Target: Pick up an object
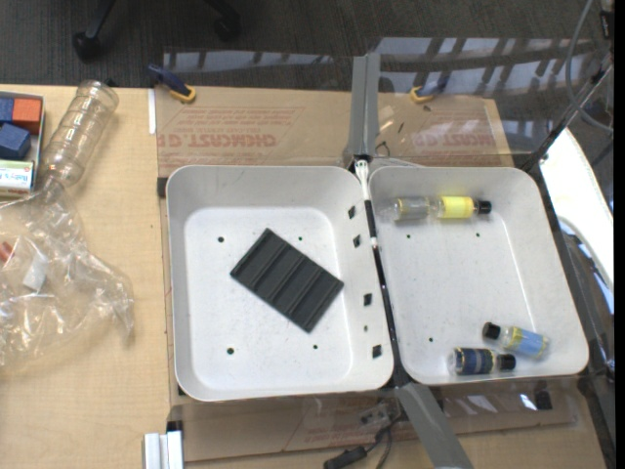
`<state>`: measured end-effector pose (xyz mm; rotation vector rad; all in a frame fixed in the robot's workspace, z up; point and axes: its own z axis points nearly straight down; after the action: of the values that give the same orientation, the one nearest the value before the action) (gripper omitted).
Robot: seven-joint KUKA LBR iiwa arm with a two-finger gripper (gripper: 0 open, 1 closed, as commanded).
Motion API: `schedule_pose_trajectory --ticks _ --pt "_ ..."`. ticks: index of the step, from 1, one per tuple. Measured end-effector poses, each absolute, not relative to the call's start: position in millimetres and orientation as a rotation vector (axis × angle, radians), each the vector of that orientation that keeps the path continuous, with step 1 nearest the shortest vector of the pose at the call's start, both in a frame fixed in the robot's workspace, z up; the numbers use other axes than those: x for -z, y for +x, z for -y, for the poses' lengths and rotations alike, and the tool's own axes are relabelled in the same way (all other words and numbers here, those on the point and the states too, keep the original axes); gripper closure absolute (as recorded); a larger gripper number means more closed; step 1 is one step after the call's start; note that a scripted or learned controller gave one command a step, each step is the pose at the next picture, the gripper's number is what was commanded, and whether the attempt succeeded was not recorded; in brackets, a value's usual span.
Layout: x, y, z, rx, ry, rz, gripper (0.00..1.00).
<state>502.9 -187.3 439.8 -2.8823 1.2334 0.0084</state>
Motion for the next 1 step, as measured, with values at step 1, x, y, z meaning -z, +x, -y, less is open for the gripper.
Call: schedule_pose_trajectory --ticks 1 --pt "-410.0 538.8 205.4 -0.003 -3.034 -0.793 0.00"
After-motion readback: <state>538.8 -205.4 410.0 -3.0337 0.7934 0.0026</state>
